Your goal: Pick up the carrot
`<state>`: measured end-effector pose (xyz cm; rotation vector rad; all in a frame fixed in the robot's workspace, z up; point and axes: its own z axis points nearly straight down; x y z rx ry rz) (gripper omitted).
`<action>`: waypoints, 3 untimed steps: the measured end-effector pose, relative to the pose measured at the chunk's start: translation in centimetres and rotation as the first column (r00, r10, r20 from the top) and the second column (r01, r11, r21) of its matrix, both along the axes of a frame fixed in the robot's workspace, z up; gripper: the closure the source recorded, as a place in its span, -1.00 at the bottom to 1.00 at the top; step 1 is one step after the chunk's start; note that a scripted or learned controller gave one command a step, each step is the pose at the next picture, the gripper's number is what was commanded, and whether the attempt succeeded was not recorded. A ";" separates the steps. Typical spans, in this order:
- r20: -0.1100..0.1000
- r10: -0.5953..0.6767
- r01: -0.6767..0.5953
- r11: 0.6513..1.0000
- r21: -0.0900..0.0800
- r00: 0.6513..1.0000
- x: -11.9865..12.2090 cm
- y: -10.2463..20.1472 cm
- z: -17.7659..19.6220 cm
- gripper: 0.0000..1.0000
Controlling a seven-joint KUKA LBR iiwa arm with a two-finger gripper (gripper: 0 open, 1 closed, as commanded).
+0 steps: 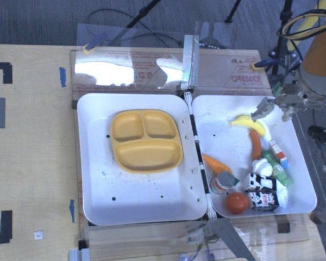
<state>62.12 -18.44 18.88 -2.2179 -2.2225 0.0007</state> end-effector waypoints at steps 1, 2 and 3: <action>0.002 0.113 -0.113 0.994 -0.001 0.994 -7.4 6.8 -8.3 -1.00; 0.015 0.303 -0.303 0.953 -0.014 0.953 -10.3 7.8 -9.9 -1.00; 0.015 0.304 -0.304 0.953 -0.010 0.953 -10.3 7.9 -9.0 1.00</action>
